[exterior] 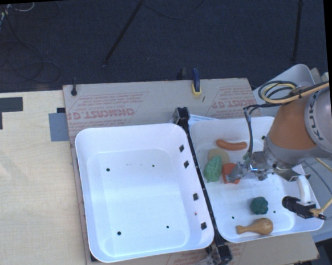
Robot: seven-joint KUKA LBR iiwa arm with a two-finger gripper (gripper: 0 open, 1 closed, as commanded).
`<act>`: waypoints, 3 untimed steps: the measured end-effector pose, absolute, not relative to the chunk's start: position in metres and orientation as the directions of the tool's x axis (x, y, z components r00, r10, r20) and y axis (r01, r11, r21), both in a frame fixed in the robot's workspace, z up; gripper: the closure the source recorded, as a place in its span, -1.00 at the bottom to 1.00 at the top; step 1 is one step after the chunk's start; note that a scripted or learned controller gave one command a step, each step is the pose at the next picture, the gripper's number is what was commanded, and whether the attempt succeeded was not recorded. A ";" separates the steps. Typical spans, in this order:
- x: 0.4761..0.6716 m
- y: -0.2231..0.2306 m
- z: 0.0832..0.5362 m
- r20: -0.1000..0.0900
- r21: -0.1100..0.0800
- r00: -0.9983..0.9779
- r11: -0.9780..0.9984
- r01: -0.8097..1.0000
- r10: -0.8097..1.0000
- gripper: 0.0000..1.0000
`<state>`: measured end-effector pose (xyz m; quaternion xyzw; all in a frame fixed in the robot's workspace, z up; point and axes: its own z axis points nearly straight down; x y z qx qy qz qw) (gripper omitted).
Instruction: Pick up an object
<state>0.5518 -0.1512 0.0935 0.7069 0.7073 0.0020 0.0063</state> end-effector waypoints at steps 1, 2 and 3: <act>0.553 -0.151 0.106 0.001 0.013 0.003 -0.003 1.000 1.000 1.00; 0.578 -0.109 0.192 0.000 0.007 -0.006 0.006 1.000 1.000 1.00; 0.591 -0.035 0.254 0.002 0.004 -0.008 0.008 1.000 1.000 1.00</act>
